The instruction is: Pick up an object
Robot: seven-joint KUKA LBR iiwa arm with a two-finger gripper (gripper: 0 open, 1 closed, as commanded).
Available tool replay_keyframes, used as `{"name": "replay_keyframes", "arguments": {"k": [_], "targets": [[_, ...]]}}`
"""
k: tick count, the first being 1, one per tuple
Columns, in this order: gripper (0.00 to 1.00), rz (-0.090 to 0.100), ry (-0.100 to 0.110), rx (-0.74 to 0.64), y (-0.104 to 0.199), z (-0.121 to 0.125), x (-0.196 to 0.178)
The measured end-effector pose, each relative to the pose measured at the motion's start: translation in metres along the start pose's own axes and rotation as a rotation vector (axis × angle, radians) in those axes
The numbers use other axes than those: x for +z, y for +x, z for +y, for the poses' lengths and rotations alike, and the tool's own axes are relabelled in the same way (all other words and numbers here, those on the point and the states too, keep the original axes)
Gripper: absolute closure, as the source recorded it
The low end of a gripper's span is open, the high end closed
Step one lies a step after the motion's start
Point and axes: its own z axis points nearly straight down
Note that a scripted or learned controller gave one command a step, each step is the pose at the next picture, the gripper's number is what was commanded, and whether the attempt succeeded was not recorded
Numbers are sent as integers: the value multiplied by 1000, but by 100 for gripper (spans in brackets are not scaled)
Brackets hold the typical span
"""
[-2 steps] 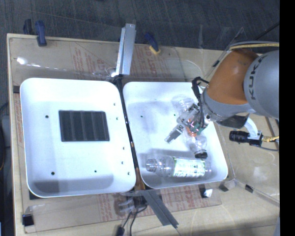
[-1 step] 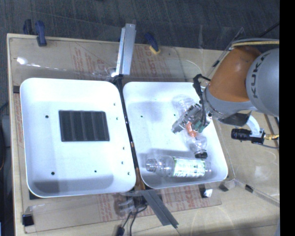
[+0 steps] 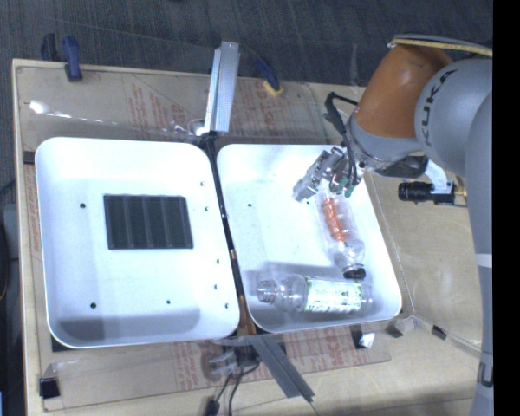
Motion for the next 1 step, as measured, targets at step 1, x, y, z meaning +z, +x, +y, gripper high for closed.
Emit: {"name": "replay_keyframes", "arguments": {"k": [1], "targets": [[0, 0, 0, 0, 0, 0, 0]]}}
